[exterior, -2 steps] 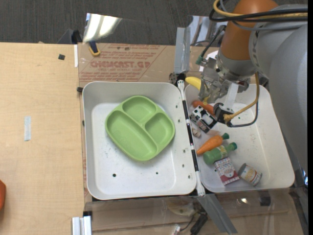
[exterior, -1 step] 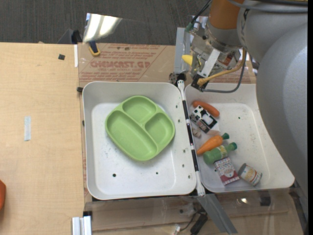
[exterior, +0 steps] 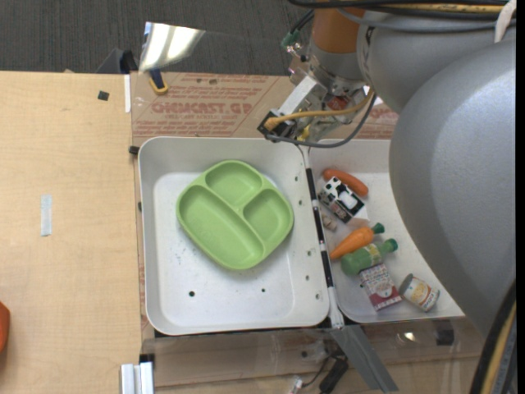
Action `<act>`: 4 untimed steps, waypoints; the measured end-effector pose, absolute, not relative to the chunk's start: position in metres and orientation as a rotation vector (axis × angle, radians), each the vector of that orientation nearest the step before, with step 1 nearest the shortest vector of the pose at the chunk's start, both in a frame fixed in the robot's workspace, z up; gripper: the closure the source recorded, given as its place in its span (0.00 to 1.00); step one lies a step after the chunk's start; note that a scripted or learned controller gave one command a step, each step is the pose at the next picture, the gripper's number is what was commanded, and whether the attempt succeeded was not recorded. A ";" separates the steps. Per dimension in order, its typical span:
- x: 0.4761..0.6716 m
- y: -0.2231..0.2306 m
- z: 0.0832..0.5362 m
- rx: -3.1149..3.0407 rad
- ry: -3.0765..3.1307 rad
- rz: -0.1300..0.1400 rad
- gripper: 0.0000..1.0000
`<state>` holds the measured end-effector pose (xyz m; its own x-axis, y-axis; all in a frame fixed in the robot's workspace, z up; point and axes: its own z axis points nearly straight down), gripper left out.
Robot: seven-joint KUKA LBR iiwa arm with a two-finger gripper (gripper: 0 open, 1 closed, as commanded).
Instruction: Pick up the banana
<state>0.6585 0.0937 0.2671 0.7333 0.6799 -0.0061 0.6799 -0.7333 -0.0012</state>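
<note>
Wooden bench [exterior: 66, 179] under two white bins [exterior: 156, 245], dark floor [exterior: 123, 15] beyond.

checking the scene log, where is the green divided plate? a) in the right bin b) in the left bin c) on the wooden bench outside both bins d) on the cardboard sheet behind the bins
b: the green divided plate lies flat on the floor of the left bin, while the right bin holds the carrots, bottle and small cans.

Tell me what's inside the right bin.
Right bin: two carrots, a green bottle, a black-and-white carton, a box, a can. The arm covers its right side.
</note>
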 end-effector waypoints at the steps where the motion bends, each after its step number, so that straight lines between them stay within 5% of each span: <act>1: 0.654 0.171 0.273 3.042 0.780 -0.004 1.00; 2: 0.629 0.208 0.440 2.710 1.586 -0.008 1.00; 3: 0.618 0.216 0.333 2.966 1.029 -0.009 1.00; 4: 0.600 0.225 0.180 3.125 0.303 -0.004 1.00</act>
